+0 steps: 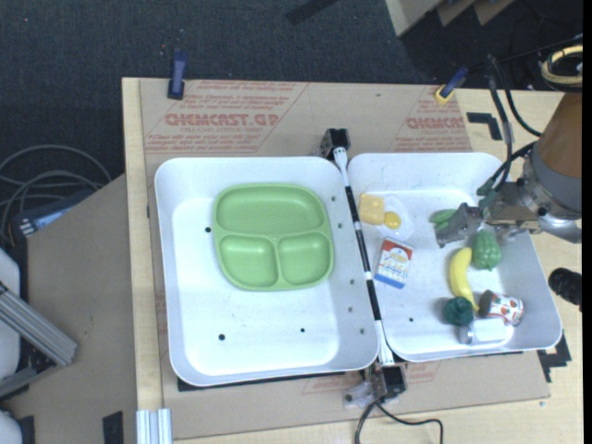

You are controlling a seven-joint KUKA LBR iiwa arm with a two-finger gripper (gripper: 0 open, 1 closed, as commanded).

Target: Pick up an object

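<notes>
Patience looks like the thing needed now, since the right bin [425, 345] is crowded and a hurried descent would likely nudge one piece into another. From where I stand, the gripper [460, 222] hangs over the upper middle of that bin, the arm reaching in from the right. Whether the jaws are released or clenched I cannot tell (they are dark and blur into a small green piece [444, 217] just at their tip). The likeliest target, I'd judge, is that green piece or the green leafy vegetable [487, 250] just beside and below the jaws. The banana [461, 276] lies a little further down, with a dark green lump [456, 311] near its lower end. Dropping straight onto one item with the jaws set across its narrow side would seem the best approach. The left bin [185, 331] holds a green divided plate [274, 236], well apart from all this.
</notes>
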